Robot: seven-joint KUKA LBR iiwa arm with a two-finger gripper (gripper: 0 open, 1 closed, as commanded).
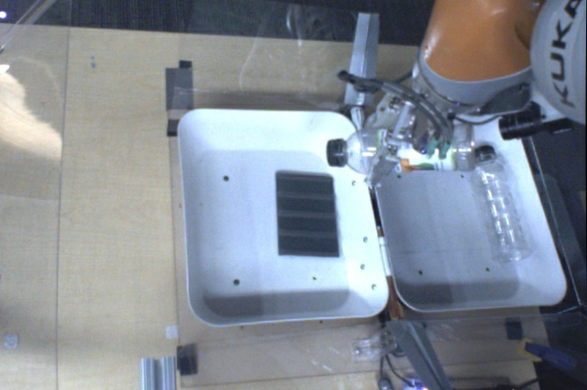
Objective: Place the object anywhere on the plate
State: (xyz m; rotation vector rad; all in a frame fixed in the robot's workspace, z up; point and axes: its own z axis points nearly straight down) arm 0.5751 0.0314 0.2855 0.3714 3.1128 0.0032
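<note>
A dark ridged rectangular plate (307, 214) lies flat in the middle of the left bin (211, 195). My gripper (393, 143) hangs over the rim between the two bins, at their far end. It is shut on a small clear bottle with a black cap (353, 151). The bottle sticks out to the left of the fingers, with its cap over the left bin's far right corner. It sits up and to the right of the plate, apart from it. The wrist hides most of the fingers.
A second, longer clear plastic bottle (503, 209) lies along the right side of the right bin (449, 269). A small orange and green item (422, 164) shows at that bin's far edge under the wrist. A grey post (365, 44) stands behind the bins.
</note>
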